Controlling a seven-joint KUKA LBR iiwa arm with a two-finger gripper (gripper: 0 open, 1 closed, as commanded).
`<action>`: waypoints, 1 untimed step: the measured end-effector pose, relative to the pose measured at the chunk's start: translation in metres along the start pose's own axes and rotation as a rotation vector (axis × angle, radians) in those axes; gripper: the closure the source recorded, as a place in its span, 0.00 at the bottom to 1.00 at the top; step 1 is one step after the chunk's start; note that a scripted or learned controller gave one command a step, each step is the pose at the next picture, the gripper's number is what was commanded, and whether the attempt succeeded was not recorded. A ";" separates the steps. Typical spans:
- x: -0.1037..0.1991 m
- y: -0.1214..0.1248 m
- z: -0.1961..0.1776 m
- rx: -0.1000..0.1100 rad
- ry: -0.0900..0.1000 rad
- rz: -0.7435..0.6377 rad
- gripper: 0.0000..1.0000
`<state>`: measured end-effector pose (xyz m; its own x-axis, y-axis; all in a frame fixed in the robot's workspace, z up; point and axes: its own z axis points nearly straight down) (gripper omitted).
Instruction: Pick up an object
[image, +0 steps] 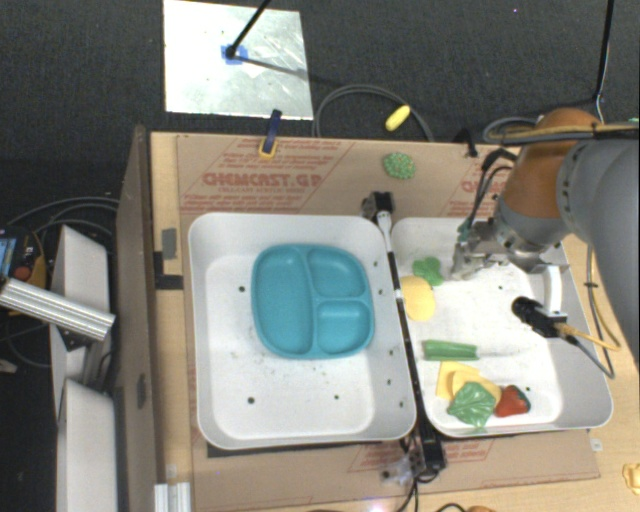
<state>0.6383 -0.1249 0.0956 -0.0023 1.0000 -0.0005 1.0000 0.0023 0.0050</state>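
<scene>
The arm reaches in from the right and the gripper hangs low over the far left part of the right bin. Whether it is spread or closed, I cannot tell from this slant; nothing visible is clamped in it. Just to its left lies a small green piece, which looks like the likeliest pick, being the closest thing to the tool. Nearer than that piece, against the bin's left wall, sits a rounded yellow lump. Nearer again, a green stick lies flat. In the near corner there's a cluster: a yellow piece, a leafy green piece overlapping it, and a red piece just beside them. The left bin bears a blue divided plate, well apart from all this. The green piece looks like toy food, so I'd judge it light, fairly stiff and smooth-skinned, apt to skid on the white floor if it's nudged rather than straddled. The best hold seems to be across its narrow width, coming straight down over its middle, with care for the bin wall and the yellow lump close by on the left. Its exact shape is too small to read here.
</scene>
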 end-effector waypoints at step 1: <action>0.084 -0.032 -0.095 -0.002 0.004 -0.010 1.00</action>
<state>0.6058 -0.0407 0.1904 -0.0123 0.9999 0.0035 0.9999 0.0122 0.0073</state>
